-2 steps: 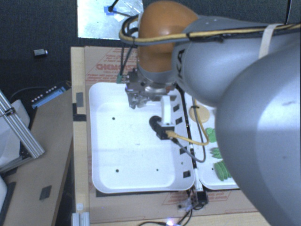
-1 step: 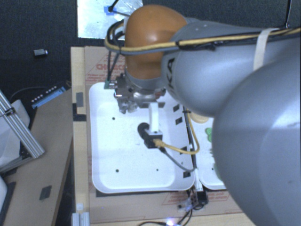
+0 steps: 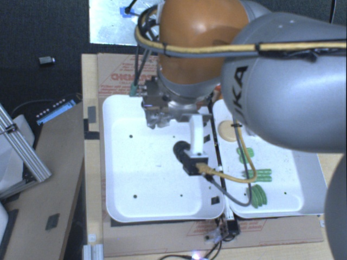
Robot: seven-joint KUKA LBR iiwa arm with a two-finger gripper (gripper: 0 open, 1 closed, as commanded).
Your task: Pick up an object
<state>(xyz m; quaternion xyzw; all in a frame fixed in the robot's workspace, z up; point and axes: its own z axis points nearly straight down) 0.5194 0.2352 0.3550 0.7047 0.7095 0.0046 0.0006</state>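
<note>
The dull metal gripper (image 3: 157, 112) hangs over the smooth white left bin (image 3: 124, 199); how far open it is, I cannot tell. At its four o'clock, ridged green pieces (image 3: 259, 175) and a round tan disc (image 3: 227, 130) lie in the right bin (image 3: 287, 199).

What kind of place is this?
Likely a robotics test lab: a grey arm hangs over a white left bin and a right bin with green items, on a cardboard-lined bench.
</note>
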